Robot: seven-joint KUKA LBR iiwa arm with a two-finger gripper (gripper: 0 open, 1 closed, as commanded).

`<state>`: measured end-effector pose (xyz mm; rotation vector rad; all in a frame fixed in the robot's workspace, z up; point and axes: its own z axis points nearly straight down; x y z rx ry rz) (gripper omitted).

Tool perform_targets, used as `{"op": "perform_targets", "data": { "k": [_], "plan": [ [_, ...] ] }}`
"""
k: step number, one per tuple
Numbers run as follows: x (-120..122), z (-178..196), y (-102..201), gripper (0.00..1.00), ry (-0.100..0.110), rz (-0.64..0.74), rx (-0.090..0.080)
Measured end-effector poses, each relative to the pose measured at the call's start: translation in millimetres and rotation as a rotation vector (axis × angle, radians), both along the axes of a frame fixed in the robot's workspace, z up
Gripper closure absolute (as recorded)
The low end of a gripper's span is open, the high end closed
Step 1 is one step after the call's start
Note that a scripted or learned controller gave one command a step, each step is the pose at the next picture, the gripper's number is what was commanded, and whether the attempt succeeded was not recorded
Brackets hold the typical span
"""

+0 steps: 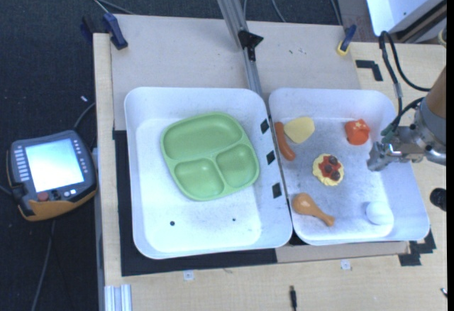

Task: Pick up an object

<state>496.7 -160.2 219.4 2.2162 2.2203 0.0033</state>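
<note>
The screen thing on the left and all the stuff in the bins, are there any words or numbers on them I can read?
None can be read.
Handheld screen: it glows white, and any text on it is too blurred to read.
Green plate: no writing shows.
Toy foods in the right bin: no labels show.

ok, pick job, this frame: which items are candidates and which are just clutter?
Candidates, all in the right bin:
- hot dog
- yellow wedge
- tomato
- small tart
- drumstick
- white egg
- gripper hovers at the bin's right side

Clutter:
- green divided plate in the left bin
- teach pendant off the bench
- blue clamps
</note>
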Motion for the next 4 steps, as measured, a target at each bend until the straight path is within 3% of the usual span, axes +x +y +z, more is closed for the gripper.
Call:
{"op": "perform_targets", "data": {
  "k": [2, 4],
  "plan": [
    [7, -14, 113, 1.0, 0.008, 0.005, 0.006],
    [14, 13, 223, 1.0, 0.003, 0.006, 0.005]
  ]
}}
